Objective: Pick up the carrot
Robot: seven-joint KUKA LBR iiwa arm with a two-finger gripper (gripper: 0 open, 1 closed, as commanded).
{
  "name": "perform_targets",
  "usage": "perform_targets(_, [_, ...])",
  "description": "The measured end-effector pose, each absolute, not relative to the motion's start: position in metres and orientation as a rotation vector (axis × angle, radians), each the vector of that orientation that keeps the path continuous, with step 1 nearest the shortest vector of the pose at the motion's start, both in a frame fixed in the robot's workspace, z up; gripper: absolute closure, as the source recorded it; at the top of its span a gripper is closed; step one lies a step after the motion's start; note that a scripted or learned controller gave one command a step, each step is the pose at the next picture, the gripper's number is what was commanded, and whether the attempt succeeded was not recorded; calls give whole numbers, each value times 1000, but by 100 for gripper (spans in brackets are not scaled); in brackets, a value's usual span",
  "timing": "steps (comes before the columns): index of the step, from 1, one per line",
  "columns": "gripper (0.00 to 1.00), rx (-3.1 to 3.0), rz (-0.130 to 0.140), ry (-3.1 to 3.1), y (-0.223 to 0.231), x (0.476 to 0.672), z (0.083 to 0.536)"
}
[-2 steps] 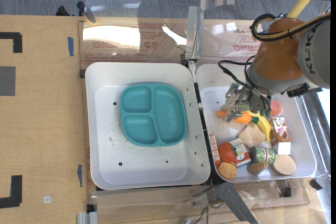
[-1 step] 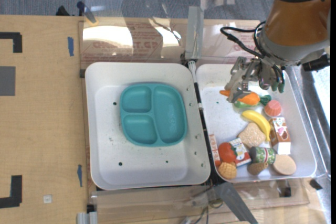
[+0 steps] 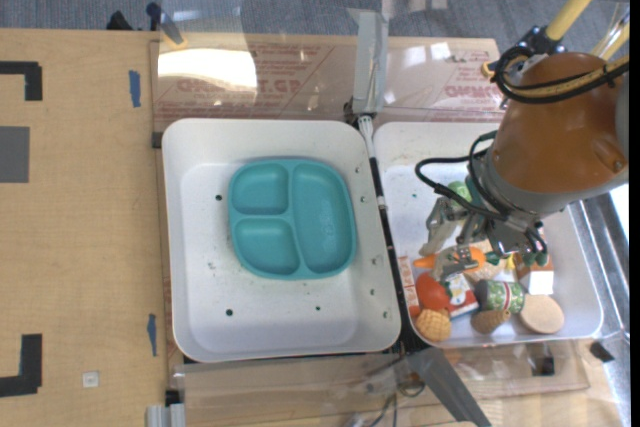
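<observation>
Probably light, stiff and smooth, the carrot (image 3: 470, 258) wants gripping across its middle; whether the end effector (image 3: 468, 240) is wide or narrow, I cannot tell.

No legible text or labels

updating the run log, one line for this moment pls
end effector low over food pile in right bin | grasp: cannot tell | teal tray in left bin

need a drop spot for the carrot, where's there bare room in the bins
Left bin: bare white floor rings the teal divided plate, widest along its near and left sides; the plate's compartments look bare too. Right bin: near half crowded with toy food under the claw; a bare strip lies along the divider.
</observation>
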State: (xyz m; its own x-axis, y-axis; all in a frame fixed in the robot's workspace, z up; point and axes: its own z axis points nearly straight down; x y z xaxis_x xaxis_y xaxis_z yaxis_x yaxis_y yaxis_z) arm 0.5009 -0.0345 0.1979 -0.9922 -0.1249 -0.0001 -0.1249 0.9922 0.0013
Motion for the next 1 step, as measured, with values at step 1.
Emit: perform_targets(1, [100,94,14,-3155,-170,489,289])
